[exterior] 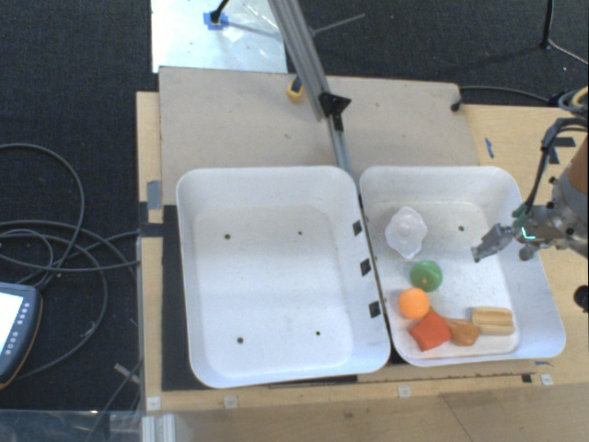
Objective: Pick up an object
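- You are looking down on two white bins side by side; every object lies in the right bin [515,191], toward its near half.
- A clear cup [405,231] lies nearest the divider, with a green ball [425,274] just below it.
- Below that, an orange ball [414,303] touches a red block [429,331], and a brownish piece [463,333] sits against the block's right side.
- A tan bread-like stick [492,319] lies just right of those, near the bin's front right corner.
- The gripper [492,243] hangs over the right side of this bin, apart from every object; the cup and green ball are its nearest neighbours, to its left.
- Nothing is between its fingers. How wide they stand is too small to tell.
- My judgement: the pick has not happened. You have still to choose an object, come down on it, close and lift.
- The left bin [267,274] holds nothing that matters here.
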Controlling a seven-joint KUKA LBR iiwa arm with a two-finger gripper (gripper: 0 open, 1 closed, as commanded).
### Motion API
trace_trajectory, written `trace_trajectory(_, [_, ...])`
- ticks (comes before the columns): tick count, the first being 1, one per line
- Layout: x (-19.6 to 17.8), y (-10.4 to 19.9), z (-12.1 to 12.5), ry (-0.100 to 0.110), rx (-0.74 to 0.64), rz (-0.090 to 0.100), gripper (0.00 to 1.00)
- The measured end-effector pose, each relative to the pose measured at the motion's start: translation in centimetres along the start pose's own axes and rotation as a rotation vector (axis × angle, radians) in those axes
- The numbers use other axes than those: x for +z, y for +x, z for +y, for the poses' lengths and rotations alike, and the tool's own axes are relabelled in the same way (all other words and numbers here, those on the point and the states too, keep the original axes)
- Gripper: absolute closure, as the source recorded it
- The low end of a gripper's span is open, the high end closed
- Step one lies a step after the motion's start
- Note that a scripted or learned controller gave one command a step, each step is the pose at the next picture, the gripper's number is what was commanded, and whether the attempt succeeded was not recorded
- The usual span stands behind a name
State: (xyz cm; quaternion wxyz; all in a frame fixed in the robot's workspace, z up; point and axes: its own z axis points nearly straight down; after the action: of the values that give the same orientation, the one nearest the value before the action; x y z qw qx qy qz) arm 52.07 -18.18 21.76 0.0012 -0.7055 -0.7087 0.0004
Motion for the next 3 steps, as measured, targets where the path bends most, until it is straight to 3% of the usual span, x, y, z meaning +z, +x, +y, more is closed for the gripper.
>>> trace_trajectory(1, [-0.2, 0.0, 0.1, -0.004, 0.001, -0.001, 0.00])
trace_trajectory(3, [12.2, 0.7, 0.0, 0.002, 0.003, 0.001, 0.00])
